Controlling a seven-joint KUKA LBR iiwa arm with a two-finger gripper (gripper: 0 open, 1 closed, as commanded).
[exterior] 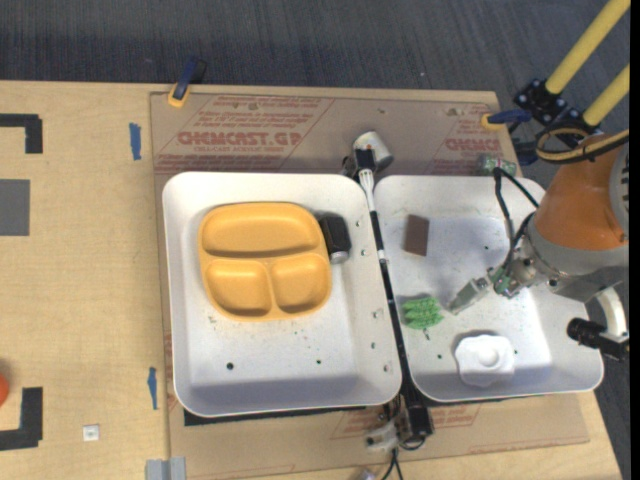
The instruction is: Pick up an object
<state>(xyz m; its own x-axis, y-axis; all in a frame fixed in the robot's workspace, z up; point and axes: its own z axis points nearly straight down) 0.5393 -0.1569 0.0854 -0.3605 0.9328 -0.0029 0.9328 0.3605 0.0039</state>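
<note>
Green and small, the toy [421,313] nearest the gripper [466,296] looks light and somewhat soft, with bumpy edges; pinching across its narrow middle seems the safest hold. It lies in the right bin [560,368], near the divider. The gripper's tip hangs just beside it, with nothing visibly held, and I cannot tell how far it is spread. Farther out sit a brown block [416,234], a white cap [482,356], and a yellow tray [266,258] in the left bin [200,368].

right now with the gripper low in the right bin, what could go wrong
The gripper hangs between the green toy and the white bottle, so a descent may nudge either one aside instead of grasping it. The brown block lies apart, farther back. The cable crossing the right bin might snag.
</note>
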